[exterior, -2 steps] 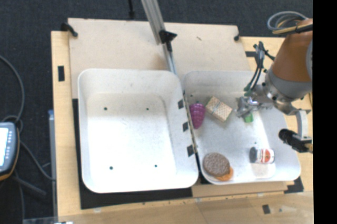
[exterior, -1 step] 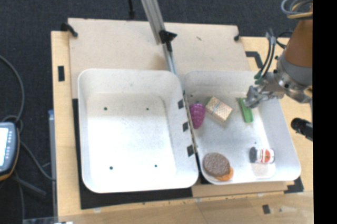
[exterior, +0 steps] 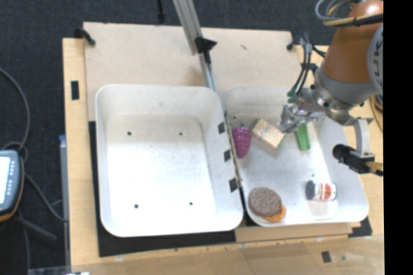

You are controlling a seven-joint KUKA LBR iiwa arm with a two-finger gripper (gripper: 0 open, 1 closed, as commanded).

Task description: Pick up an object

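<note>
Nearest the lens in the right white bin (exterior: 352,199) lay a round brown burger-like toy (exterior: 266,203), while the tan waffle-textured block (exterior: 268,133) (probably light, stiff, best pinched across its flat sides) sat just beside the claw (exterior: 293,117), whose state I couldn't tell.

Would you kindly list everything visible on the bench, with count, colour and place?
white bins: 2, side by side; left bin, right bin
purple object: 1, right bin, by its left wall
tan block: 1, right bin, middle rear
green object: 1, right bin, beside the pincer
brown round object: 1, orange edge, right bin front
small red-and-white object: 1, right bin front right
metal pole: 1, grey, rising behind the bins
arm: 1, grey and orange, from the right
pincer: 1, above the right bin near the tan block
</note>
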